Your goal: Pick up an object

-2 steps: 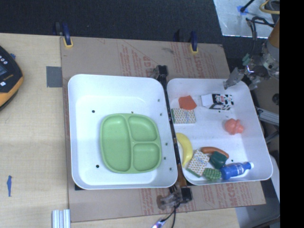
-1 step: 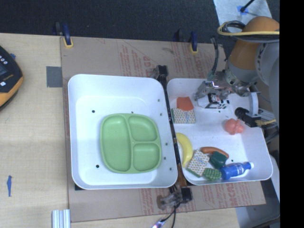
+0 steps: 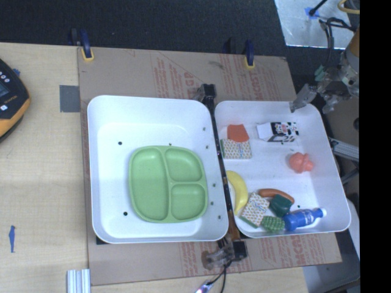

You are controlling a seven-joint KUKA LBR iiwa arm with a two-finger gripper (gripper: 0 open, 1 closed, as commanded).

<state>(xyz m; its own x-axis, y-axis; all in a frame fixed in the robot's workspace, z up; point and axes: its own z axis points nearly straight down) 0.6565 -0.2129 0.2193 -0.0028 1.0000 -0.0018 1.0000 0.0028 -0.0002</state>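
A pale wooden tabletop (image 3: 43, 182) carries a brown cardboard sheet (image 3: 177, 72) held at its far edge by two blue clamps, and beyond that edge lies dark carpet. The pincer (image 3: 314, 96) hangs at the upper right, just over the far right corner of the right bin (image 3: 327, 157), its two dark fingers spread wide with nothing between them. Nearest to it inside that bin lies a small black-and-white carton (image 3: 278, 130), with an orange block (image 3: 237, 132) to its left above a patterned pouch (image 3: 236, 149). A pink toy (image 3: 300, 162) sits alone near the right wall, with bare white floor around it. Along the near edge, crowded together, are a yellow banana (image 3: 238, 191), a second patterned pouch (image 3: 255, 210), an orange-red sausage-like piece (image 3: 275, 195), a dark green item (image 3: 280, 206) and a blue bottle (image 3: 302, 218) lying on its side. The left bin (image 3: 104, 121) holds a green divided plate (image 3: 168, 184), with open floor on all sides of it. A yellow and black device (image 3: 9, 102) rests at the tabletop's left edge.
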